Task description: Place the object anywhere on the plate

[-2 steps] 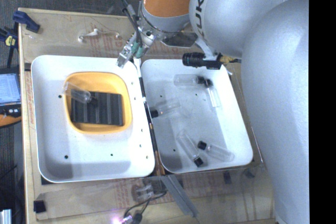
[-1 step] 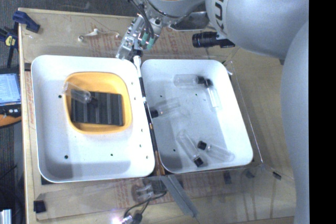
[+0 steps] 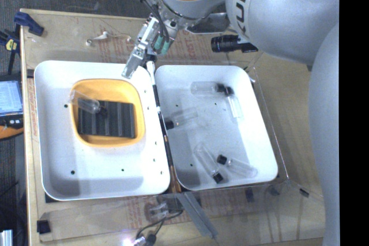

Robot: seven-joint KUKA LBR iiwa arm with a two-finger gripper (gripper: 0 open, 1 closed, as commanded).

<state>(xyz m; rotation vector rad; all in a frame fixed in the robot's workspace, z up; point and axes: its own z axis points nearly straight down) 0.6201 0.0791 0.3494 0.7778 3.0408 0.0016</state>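
A clear vial [image 3: 87, 105] lies on the yellow plate [image 3: 106, 91] in the left bin [image 3: 57, 170], at the plate's upper left corner; the gripper [image 3: 130, 68] hangs above the bin's far rim, its state impossible to tell; further clear vials [image 3: 228, 163] lie scattered in the right bin [image 3: 262, 141].

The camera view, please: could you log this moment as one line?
gripper: above left bin's back rim | vial: lying on plate | right bin: several vials | arm: reaching from right
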